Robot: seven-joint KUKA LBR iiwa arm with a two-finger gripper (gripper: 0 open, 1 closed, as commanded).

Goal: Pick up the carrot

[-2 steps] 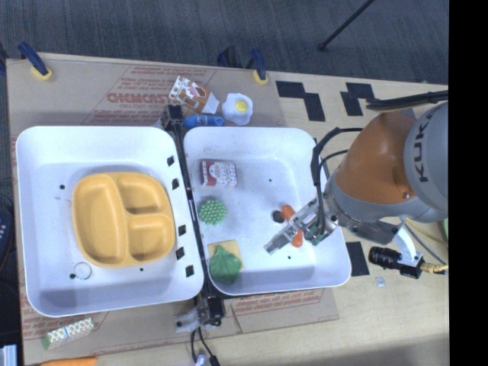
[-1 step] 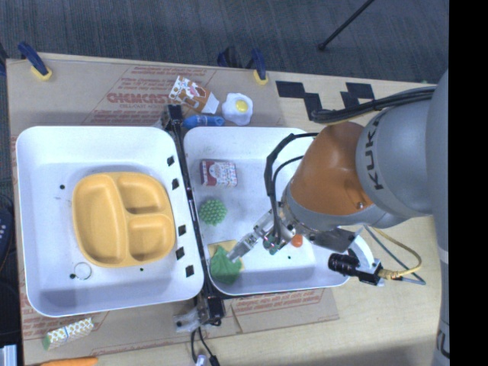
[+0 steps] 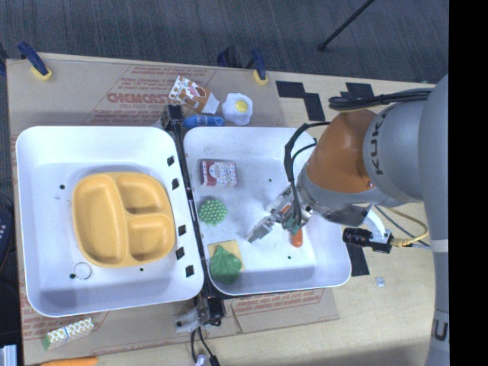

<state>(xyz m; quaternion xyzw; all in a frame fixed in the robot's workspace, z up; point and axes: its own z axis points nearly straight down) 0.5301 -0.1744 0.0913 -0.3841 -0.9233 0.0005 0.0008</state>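
carrot (image 3: 296, 239): one, on the right bin's floor near its right wall, not lifted; grasp left to do
gripper (image 3: 280, 221): just left of the carrot, low in the bin; whether its fingers are spread or closed, cannot tell
bins (image 3: 30, 204): two
yellow tray (image 3: 123, 218): one, left bin

Evenly and softly lit from overhead, fairly bright. Mild glare on the white bins (image 3: 46, 151), strongest along the rims toward 9 o'clock. Faint, diffuse shadows beneath the arm (image 3: 358, 158) at 3 o'clock. Dim carpet (image 3: 152, 14) toward 12 o'clock. Slightly soft and grainy throughout, small details smeared. No marked bending of straight edges near the borders.
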